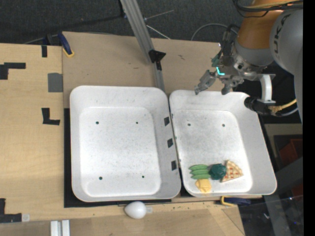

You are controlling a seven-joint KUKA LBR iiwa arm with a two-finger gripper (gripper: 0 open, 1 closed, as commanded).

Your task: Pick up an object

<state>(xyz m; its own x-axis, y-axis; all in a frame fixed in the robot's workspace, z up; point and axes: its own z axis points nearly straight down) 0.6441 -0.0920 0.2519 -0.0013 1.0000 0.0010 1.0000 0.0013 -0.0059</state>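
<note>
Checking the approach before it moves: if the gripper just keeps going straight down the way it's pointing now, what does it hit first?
Probably the far rim of the right bin, just below the open gripper. The toy pile lies at the near end, off that line. Depth is uncertain.

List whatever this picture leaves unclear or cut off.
- Arm: cut off by the camera view's top and right edges.
- Toy food pile in the right bin: pieces overlap, too small to identify all.
- White object beside the left bin: too small to identify.

A white egg-shaped object (135, 210) lies on the bench just below the left bin (118, 95); a blue-and-yellow clamp (66, 45) grips the board's far-left corner
</note>
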